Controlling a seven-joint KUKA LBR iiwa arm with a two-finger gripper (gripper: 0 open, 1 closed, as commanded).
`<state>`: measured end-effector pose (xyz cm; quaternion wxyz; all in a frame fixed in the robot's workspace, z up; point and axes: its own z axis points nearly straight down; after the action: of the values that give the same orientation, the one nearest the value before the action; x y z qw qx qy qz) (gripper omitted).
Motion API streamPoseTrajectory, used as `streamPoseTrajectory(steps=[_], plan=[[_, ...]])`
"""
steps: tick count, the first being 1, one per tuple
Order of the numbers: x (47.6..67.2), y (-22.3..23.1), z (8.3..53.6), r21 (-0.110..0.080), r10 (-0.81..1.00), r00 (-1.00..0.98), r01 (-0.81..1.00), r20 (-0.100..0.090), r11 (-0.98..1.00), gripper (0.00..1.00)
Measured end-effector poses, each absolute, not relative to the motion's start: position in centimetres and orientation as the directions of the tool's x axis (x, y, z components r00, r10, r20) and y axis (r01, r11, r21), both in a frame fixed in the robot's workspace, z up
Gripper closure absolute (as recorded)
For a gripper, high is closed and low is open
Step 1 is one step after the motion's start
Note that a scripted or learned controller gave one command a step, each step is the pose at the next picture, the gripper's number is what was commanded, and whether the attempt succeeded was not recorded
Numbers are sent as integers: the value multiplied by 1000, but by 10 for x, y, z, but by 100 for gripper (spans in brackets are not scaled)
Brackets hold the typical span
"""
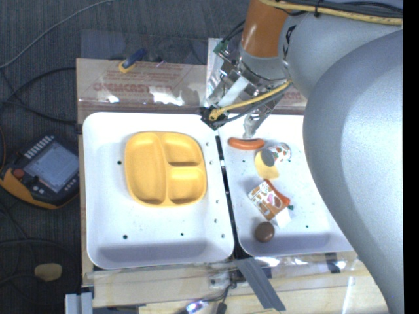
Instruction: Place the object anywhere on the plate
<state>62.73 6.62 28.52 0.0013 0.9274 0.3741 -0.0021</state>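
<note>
A yellow plate (165, 167) with three compartments lies in the left white bin (105, 241). In the right bin (314, 231) several small items lie: an orange-red sausage (245, 144) at the far edge, a yellow piece (267, 164) beside a white cup with red spots (281, 152), a red-and-white snack packet (268, 199), and a brown round piece (264, 231). My gripper (251, 131) hangs just over the sausage, at its far side. The arm's grey bulk hides the right bin's right part.
A cardboard sheet (141, 77) with a blue clip (132, 59) lies behind the bins. On the floor at the left sit a handheld controller (46, 169) and cables. The ridge between the bins (224, 188) runs beside the sausage.
</note>
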Motion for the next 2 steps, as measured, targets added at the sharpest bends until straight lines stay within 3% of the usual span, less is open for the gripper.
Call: streamPoseTrajectory(steps=[1, 2], plan=[[623, 64, 182, -4, 779, 627, 779, -6, -627, 0], [623, 64, 182, -3, 779, 626, 779, -5, -626, 0]])
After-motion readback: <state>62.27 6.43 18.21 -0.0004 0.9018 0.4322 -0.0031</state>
